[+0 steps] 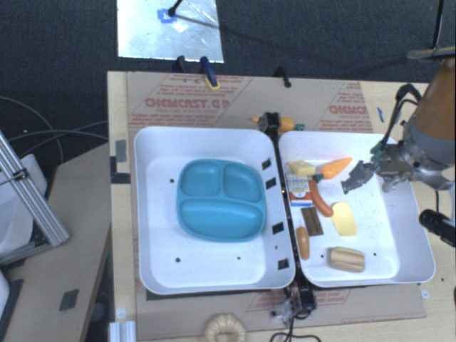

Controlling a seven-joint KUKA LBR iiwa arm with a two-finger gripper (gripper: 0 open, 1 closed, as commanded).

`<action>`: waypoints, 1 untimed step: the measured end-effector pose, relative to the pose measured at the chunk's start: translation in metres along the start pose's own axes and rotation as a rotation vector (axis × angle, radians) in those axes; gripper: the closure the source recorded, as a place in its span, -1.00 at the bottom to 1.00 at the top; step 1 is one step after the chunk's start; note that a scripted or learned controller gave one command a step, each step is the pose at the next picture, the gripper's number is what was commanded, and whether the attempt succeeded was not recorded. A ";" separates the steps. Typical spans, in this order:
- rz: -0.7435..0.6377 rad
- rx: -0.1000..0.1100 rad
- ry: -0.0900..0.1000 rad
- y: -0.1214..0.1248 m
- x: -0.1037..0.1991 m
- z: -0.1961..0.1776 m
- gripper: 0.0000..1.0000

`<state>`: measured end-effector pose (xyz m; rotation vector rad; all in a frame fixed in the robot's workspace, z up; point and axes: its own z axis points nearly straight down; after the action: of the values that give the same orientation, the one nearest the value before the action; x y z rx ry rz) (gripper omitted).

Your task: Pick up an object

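The grey arm with its orange band (434, 112) is reaching in over the right shallow white bin (410, 262), and its dark two-finger hand (354, 180) is hanging above the bin's upper middle, its tip pointing toward the bin's inner wall. Whether the hand is open or closed I cannot tell, and nothing is showing in it.

Small plastic food toys are lying along that bin's inner side. An orange carrot-shaped piece (336, 167) is lying near the far edge, just beside a pale yellow block (301, 168). Below them a white printed card (298, 189) is sitting against the inner wall, with a red-orange sausage (321, 199) slanting next to it. A pale yellow wedge (345, 219) is lying toward the bin's middle, a dark brown bar (311, 221) beside it, and a small orange sausage (303, 242) nearer the front edge. A tan bread roll (346, 259) is resting close to the front edge. The carrot piece is lying nearest the hand, just left of its tip.

In the left shallow white bin (153, 262) a blue three-compartment plastic plate (219, 199) is sitting at the middle
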<state>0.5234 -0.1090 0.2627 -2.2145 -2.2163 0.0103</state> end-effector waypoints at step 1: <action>-0.002 -0.013 -0.001 0.002 0.000 -0.006 -1.00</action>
<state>0.5253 -0.1086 0.2690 -2.2189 -2.2259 -0.0022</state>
